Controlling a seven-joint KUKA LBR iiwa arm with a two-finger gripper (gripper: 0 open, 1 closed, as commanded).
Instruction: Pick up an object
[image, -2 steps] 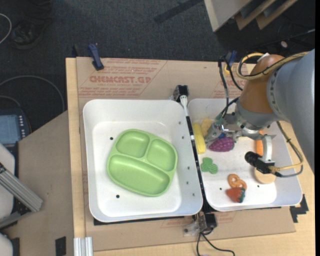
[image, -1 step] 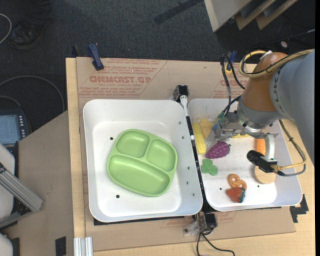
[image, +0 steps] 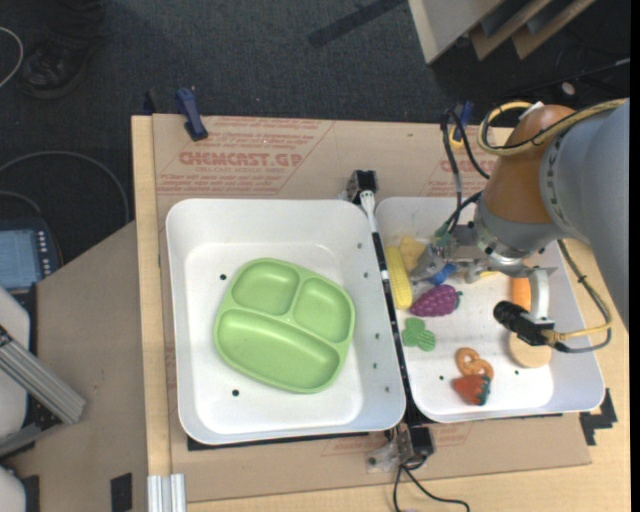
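Nearest the lens, a red strawberry toy (image: 471, 389) is lying at the front of the right bin (image: 570, 395), touching a pretzel-shaped piece (image: 470, 362) just behind it. Further back, a green leafy piece (image: 419, 337) is sitting near the bin's left wall, and a purple grape bunch (image: 435, 300) is resting just behind that, beside a yellow corn cob (image: 399, 279) lying along the same wall. I am reaching in from the right, and my gripper (image: 443, 262) is hanging low over the spot just behind the grapes (whether my fingers are parted or closed I cannot tell from this angle). A tan round piece (image: 530, 352) and an orange piece (image: 520, 292) are lying under my wrist side. In the left bin (image: 190, 300), a green divided plate (image: 284, 324) is sitting near the middle.
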